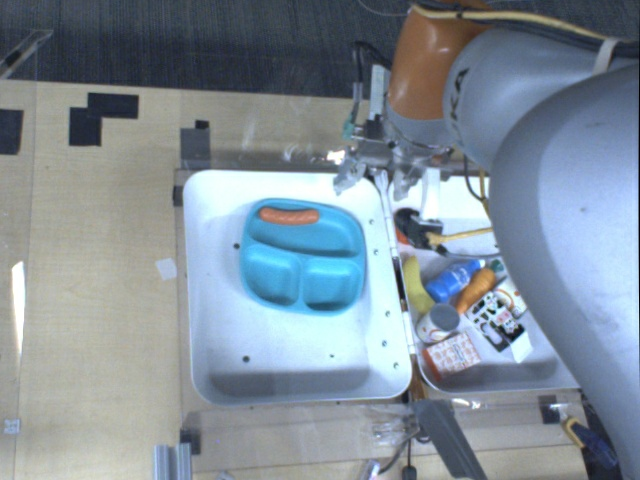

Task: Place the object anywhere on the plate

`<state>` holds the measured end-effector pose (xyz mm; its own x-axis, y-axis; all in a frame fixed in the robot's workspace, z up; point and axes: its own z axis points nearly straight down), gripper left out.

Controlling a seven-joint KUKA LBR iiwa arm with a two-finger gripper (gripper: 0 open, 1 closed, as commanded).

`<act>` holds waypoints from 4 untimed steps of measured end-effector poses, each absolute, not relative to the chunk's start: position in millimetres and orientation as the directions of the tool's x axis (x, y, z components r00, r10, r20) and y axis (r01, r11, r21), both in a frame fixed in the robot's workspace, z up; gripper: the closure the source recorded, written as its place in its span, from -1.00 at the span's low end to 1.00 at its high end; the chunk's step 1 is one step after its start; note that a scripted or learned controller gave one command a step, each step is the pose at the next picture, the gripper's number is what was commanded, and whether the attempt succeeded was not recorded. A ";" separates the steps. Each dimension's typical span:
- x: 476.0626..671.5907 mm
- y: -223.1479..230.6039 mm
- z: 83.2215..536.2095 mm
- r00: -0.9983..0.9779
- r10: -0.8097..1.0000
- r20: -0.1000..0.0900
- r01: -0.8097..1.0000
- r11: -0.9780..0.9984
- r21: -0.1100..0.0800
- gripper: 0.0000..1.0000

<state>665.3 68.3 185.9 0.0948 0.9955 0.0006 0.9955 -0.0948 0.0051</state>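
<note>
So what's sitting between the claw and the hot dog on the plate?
Nothing, by the camera view: between the claw and the hot dog on the blue plate lies a bare stretch of the left bin's white floor and the plate's rim.

Grey arm entering from 3 o'clock, wrist bent toward 9 o'clock.

Fills the frame from 2 to 5 o'clock with its broad grey link; narrows into the orange band (428, 53) at about 1 o'clock. Ends in the pincer (376, 181) just below 12 o'clock, pointing down, two fingers (347, 178) spread apart with nothing between them.
</note>
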 end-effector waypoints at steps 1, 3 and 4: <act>669.6 81.3 257.8 0.018 1.000 0.001 1.000 -0.018 0.007 -1.00; 637.5 127.9 303.9 0.021 1.000 0.001 1.000 -0.021 0.006 -1.00; 637.5 127.9 303.8 0.021 1.000 0.001 1.000 -0.021 0.006 -1.00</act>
